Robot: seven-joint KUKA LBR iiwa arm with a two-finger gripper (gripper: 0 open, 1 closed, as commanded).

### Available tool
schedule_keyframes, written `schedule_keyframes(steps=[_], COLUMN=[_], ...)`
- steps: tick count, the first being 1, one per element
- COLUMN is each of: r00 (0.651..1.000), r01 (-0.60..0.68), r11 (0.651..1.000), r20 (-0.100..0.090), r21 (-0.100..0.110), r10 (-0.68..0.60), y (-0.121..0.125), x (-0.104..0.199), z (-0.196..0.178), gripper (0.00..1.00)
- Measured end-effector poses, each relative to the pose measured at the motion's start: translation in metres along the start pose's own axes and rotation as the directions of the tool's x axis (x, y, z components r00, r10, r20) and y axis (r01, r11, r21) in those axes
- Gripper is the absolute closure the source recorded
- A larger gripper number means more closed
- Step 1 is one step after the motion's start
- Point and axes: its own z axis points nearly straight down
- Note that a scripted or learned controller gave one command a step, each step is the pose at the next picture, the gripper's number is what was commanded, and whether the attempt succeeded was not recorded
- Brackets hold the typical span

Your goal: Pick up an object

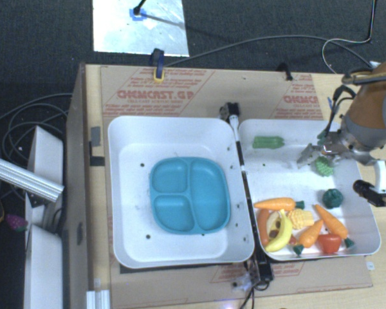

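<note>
bench (180,85) bears two white bins | left bin (135,140): blue divided plate (190,195) | right bin (367,227): toy food heaped at near edge | claw (318,154), fingers spread, just above light-green toy (323,167), not gripping

Small green toy vegetable (323,167), right bin's far part, beneath jaws

Two white bins (125,192), one blue tray (190,195), three carrots (275,204).

Right bin's (372,237) near end crowded — toy vegetables (302,223); middle open.
</note>
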Motion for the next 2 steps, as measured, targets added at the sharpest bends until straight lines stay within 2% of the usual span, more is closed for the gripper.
schedule_keyframes(steps=[1,2], r00=[1.000,1.000], r01=[-0.003,-0.003], r11=[1.000,1.000], r20=[0.001,0.000], r21=[0.001,0.003], r10=[0.003,0.003], y=[-0.060,-0.105], x=[-0.001,0.000], z=[-0.052,-0.031], gripper=[0.00,0.00])
